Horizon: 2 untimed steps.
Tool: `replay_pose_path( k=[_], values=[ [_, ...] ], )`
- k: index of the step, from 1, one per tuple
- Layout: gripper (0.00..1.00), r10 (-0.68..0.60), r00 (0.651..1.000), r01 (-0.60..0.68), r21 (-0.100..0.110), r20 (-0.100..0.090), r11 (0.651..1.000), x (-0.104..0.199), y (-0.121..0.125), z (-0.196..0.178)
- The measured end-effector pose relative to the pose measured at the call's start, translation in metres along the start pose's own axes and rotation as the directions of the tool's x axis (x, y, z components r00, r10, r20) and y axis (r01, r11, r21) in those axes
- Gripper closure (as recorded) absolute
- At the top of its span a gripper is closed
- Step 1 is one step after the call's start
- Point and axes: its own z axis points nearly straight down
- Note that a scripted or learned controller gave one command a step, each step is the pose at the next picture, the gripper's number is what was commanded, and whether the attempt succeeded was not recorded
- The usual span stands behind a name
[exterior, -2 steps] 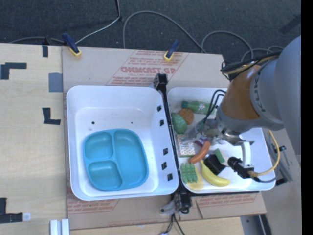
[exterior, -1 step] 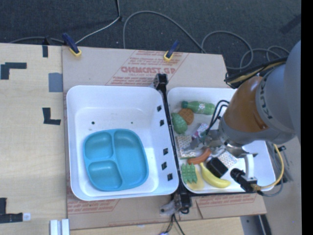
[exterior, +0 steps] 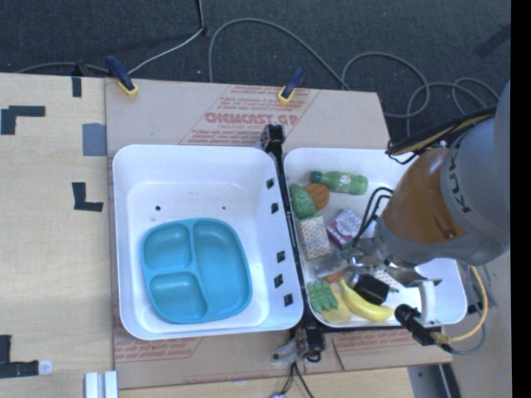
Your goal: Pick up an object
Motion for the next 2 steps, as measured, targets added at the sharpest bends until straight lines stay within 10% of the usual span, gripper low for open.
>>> replay_pose_path(
  k=[1,2],
  values=[
    [0.00,-0.002,1.000,0.002,0.001,-0.003,1.000,-0.002,0.000,0.000],
    [0.00,0.000,1.000,0.000,0.005,-0.001,1.000,-0.003,0.053,0.001]
  ],
)
